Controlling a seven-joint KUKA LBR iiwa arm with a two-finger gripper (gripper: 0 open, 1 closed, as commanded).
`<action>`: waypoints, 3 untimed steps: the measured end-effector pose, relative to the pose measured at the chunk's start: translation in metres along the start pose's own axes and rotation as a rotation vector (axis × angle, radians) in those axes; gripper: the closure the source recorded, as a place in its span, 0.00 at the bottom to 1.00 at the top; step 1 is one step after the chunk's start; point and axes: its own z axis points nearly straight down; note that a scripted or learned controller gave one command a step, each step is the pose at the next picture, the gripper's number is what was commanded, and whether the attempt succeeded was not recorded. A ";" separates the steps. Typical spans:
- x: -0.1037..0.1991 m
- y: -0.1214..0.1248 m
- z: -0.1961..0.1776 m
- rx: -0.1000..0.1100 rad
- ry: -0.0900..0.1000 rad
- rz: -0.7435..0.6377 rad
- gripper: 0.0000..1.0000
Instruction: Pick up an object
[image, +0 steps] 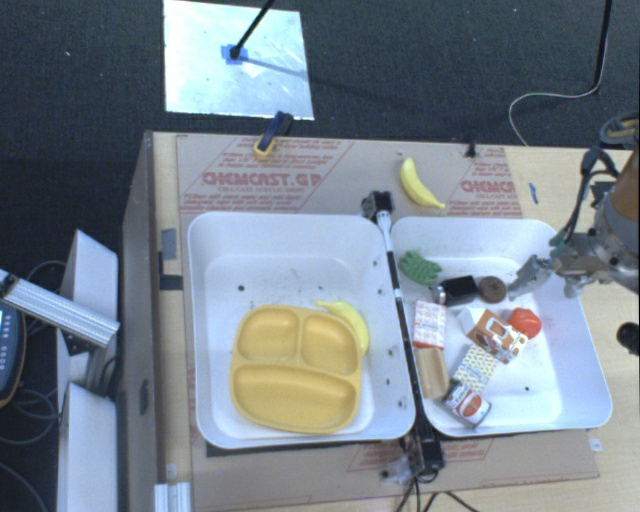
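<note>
Two bins (200, 300); yellow tray (295, 385) left.

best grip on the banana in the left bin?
Take the banana across its narrow curved body near the middle, coming from above. It lies flat against the yellow tray's upper right edge, so close the pincer across its width, not along the curve.

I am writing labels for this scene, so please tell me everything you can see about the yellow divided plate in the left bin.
The yellow divided plate looks like matte plastic, a rounded rectangle with three compartments: two smaller ones on the far side and one long one on the near side. It lies flat, right side up, slightly turned, on the floor of the left bin, toward its near right part. Its compartments hold nothing. A yellow banana rests against its far right corner. The gripper is away over the right bin.
</note>
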 end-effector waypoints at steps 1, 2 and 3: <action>0.025 0.033 0.171 -0.001 0.000 0.001 0.00; 0.025 0.121 0.171 -0.003 0.000 -0.001 0.00; 0.016 0.100 0.171 -0.001 -0.001 0.001 0.00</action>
